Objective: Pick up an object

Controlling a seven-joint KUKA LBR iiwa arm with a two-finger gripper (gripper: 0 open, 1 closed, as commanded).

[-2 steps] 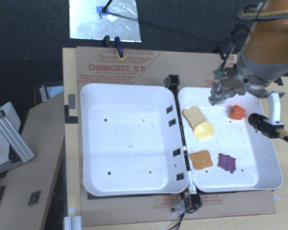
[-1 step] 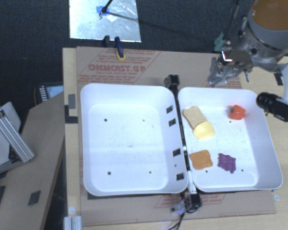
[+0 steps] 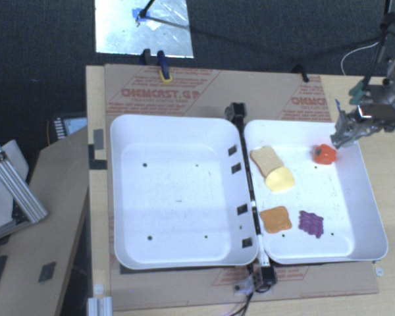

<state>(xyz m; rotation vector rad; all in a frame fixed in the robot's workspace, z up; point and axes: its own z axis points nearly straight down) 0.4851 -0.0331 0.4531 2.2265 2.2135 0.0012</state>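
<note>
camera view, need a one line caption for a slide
Gripper poised beside a red tomato-like object in the right bin, which also holds tan, yellow, orange and purple items.

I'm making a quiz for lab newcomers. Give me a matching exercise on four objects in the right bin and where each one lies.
Things:
1. red object
2. purple object
3. orange slab
4. tan and yellow piece

Places:
A. front of the bin, beside the divider
B. far right, just below the gripper
C. front, right of the orange slab
D. far left, near the divider

Pairs: 1-B, 2-C, 3-A, 4-D
</note>
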